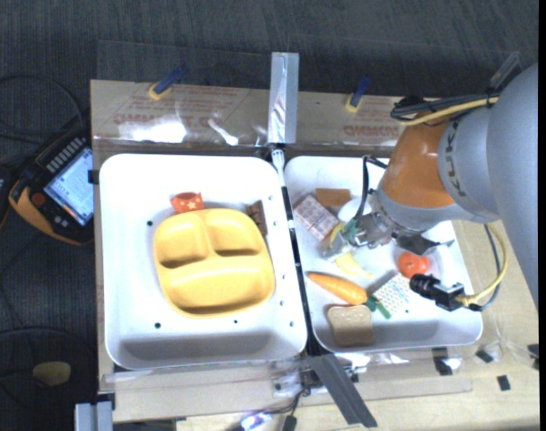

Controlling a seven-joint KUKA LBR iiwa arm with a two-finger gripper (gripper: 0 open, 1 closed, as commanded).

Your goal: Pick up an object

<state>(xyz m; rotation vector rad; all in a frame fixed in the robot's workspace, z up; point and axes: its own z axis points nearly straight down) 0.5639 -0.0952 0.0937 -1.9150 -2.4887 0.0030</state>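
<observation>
— On the table [111, 97], how many bins does the camera see?
— Two, side by side. The left bin [120, 321] holds one yellow divided tray [214, 260], one red piece [187, 202] touching the tray's far edge, and one small dark brown piece [257, 215] at the tray's far right corner.
— And the right bin [453, 330]?
— It carries more. One carrot [338, 286] lies near the dividing wall, one slice of bread [348, 323] sits at the near edge just beside the carrot's green end, and one red tomato [414, 264] rests below the arm's wrist. One wrapped packet [313, 215] and one brown block [332, 197] lie at the far side, and one pale yellow piece [347, 263] sits between the packet and the carrot.
— What of the hand [358, 232]?
— It reaches down into the right bin, just above the pale yellow piece. Whether it is clenched or released cannot be told; something greenish shows at its tip, too small to name.
</observation>
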